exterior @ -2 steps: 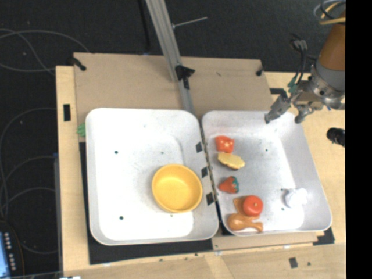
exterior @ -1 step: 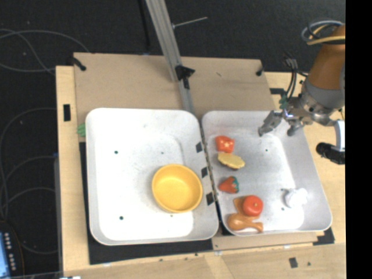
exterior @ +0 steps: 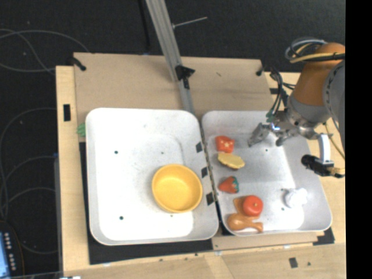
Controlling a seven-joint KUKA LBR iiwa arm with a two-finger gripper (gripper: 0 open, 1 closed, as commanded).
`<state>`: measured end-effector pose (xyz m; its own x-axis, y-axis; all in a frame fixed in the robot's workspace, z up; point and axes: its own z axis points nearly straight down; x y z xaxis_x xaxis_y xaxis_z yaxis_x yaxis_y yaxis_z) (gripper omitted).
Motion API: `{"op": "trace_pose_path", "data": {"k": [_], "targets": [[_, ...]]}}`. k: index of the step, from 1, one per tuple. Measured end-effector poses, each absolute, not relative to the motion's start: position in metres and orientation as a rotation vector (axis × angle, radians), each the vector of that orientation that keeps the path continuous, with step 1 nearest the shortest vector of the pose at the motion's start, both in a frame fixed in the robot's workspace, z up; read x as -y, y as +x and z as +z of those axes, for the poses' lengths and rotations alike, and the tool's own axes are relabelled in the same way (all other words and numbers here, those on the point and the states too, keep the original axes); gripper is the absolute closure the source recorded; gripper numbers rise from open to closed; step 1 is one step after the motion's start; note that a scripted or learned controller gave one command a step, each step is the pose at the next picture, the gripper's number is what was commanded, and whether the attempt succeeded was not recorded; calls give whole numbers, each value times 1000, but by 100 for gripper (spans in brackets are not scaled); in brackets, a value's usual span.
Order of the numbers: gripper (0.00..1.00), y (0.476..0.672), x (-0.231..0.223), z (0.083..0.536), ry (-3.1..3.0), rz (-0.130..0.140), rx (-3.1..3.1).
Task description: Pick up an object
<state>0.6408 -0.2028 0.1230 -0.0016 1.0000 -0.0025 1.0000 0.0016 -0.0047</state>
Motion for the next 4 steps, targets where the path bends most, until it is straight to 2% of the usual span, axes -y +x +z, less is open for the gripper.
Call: {"op": "trace_pose_path", "data": {"k": [1,2,3,4], "targets": [[100,643,204,139,-2224,-2,2228],[100,653,210,196,-2222,-7,2231],[100,644,212,250,-2225,-6,2226],[100,645,213,301,-2220,-2,2227]]}}
